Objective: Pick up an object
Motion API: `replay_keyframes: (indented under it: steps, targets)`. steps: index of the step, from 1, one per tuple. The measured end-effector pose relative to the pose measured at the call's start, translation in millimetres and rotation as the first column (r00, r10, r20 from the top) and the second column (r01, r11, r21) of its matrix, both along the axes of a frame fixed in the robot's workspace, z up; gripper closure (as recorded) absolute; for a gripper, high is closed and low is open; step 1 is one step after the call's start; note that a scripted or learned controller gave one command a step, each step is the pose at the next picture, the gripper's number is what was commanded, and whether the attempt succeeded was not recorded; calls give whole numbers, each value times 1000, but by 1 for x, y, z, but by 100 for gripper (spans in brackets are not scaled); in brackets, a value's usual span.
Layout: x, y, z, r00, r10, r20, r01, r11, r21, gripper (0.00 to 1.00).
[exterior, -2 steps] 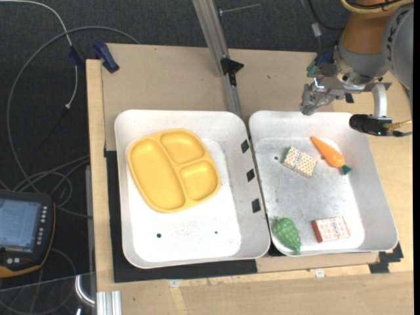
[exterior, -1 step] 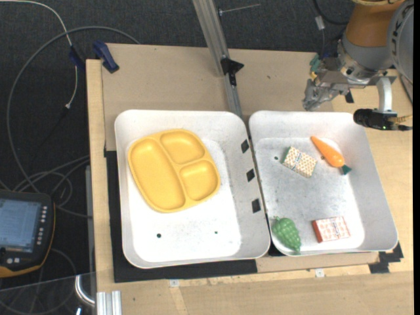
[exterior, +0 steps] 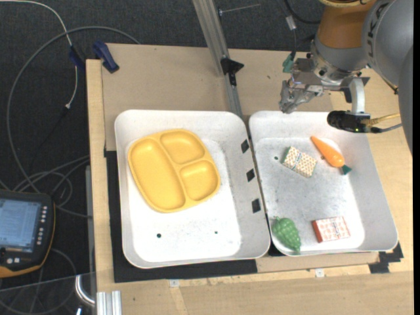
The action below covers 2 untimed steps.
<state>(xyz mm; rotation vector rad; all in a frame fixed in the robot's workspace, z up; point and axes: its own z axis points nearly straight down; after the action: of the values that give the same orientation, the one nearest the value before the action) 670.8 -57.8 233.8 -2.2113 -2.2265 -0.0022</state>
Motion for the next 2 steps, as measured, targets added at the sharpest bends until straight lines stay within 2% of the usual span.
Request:
replay_keyframes:
  steps: [2]
  targets:
    - [-29, 112, 16, 1000, 0, -1, 0, 1000, 0, 100]
